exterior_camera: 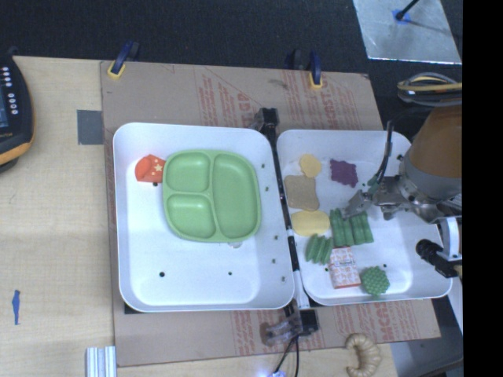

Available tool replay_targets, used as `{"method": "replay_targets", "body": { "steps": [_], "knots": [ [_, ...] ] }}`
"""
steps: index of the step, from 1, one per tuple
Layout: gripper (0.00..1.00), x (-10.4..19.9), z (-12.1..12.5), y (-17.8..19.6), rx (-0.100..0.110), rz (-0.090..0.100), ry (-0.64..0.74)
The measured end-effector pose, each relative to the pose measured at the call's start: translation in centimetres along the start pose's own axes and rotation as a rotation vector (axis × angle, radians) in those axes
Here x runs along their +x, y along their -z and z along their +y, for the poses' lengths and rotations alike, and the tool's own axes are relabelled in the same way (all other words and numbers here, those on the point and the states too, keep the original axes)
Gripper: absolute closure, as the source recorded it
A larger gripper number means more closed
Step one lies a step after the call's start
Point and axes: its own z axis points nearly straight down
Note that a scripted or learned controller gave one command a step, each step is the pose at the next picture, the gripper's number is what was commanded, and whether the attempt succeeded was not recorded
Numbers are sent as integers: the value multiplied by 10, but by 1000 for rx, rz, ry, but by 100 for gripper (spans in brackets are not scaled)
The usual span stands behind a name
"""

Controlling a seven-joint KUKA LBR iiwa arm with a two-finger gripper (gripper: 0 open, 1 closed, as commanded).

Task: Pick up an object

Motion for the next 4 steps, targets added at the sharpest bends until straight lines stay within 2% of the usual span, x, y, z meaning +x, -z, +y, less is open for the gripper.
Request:
{"method": "replay_targets", "body": {
  "steps": [1, 2, 3, 4],
  "knots": [
    [0, -5, 37, -25, -5, 0, 2],
    [0, -7, 113, -23, -10, 1, 1],
    [100, -8, 111, -12, -4, 1, 3],
    [0, -8, 111, -13, -3, 1, 4]
  ]
}}
